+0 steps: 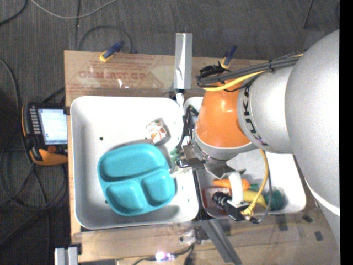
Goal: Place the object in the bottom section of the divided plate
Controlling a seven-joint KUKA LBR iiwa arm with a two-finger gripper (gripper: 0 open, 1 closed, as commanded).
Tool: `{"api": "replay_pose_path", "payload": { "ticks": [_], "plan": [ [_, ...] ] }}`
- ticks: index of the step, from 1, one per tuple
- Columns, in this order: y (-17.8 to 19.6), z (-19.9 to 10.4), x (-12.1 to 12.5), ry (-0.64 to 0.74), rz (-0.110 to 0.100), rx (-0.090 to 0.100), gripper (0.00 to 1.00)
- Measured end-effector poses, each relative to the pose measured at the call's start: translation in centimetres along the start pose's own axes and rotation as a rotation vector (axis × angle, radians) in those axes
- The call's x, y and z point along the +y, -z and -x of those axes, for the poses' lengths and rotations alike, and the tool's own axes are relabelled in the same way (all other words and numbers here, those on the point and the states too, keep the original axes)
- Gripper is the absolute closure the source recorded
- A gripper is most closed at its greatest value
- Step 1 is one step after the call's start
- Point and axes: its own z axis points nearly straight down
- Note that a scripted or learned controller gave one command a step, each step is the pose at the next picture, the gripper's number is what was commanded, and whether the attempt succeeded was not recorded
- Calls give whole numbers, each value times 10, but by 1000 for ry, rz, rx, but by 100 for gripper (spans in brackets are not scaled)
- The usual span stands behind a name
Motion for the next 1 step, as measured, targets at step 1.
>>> {"api": "replay_pose_path", "payload": {
  "ticks": [1],
  "plan": [
    [0, 58, -8, 248, 2, 0, 100]
  ]
}}
